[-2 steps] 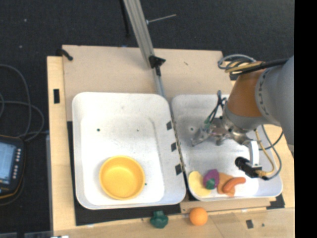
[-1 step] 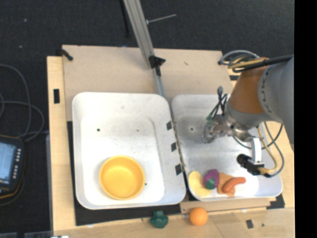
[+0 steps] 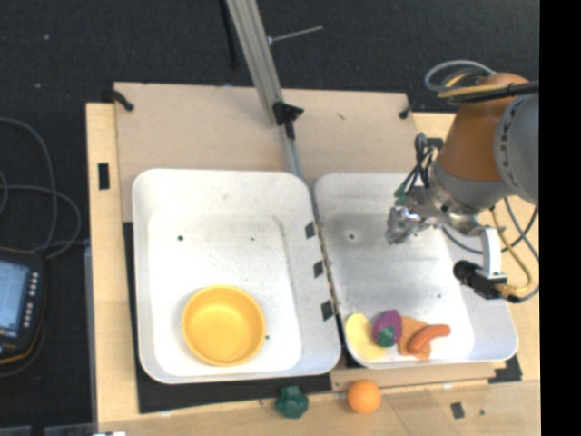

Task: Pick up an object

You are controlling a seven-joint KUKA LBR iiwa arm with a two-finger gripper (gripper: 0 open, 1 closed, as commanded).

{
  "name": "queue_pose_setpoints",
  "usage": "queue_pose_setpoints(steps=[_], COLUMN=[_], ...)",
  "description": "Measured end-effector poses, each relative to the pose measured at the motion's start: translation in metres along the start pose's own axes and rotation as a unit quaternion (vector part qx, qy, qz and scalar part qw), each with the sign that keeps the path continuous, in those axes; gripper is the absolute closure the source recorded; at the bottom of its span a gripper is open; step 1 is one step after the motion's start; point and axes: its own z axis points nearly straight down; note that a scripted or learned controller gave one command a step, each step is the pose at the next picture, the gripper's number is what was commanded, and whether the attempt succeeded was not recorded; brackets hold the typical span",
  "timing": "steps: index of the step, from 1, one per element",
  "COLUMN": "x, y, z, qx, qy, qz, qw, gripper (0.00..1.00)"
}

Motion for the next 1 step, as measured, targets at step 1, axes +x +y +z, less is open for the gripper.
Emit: queue_pose_setpoints(steps=[1], x=[0.0065], y=[0.0036], z=[-0.0468], qx=[-0.002], qy=[0.0], qz=[-0.001], qw=[1.0], gripper=[1.0])
